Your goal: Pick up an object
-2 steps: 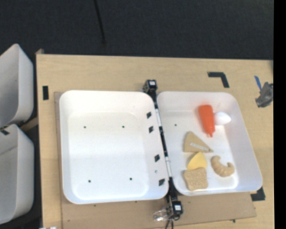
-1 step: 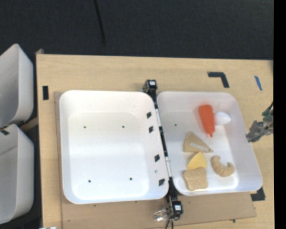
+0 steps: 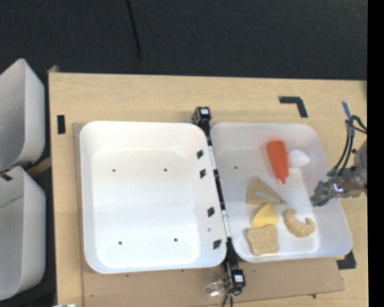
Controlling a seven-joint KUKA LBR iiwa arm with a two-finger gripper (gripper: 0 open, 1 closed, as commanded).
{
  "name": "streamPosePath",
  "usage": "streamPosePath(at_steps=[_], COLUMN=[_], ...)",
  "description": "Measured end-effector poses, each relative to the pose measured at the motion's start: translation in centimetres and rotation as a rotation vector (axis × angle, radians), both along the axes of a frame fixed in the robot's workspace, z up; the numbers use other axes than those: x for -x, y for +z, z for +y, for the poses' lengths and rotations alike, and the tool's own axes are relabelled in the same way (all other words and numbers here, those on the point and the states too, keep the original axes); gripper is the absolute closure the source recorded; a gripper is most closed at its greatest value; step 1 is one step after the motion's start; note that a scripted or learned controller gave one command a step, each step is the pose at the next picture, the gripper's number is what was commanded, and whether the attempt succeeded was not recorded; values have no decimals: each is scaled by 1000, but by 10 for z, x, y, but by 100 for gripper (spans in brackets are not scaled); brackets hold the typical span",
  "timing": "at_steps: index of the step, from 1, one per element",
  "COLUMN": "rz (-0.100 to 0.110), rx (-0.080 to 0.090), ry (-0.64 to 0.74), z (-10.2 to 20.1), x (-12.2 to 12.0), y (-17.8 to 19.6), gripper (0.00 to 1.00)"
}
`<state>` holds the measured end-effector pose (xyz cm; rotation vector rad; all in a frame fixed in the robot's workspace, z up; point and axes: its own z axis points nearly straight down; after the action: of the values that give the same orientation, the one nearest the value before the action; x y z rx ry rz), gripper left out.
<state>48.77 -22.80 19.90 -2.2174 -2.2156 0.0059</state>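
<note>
Tabletop (image 3: 141, 94): pale wood under two white bins.
Right bin (image 3: 243, 139): holds every object.
Carrot (image 3: 278, 160): stiff, light, likely slick; I'd grip mid-length.
Hand (image 3: 323, 194): near right wall; grip state, cannot tell.

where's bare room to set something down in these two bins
The left bin shows bare floor from wall to wall. In the right bin, the free patch is the strip beside the divider, left of the orange carrot. The near right half is crowded: cheese wedge, bread slice, croissant, with the tool at the rim.
</note>
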Motion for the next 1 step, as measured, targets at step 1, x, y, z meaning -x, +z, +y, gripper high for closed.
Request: streamPosePath(at_steps=[1], rz=[-29], rx=[11], ry=[6], z=[34], x=[-11], y=[278], gripper=[100])
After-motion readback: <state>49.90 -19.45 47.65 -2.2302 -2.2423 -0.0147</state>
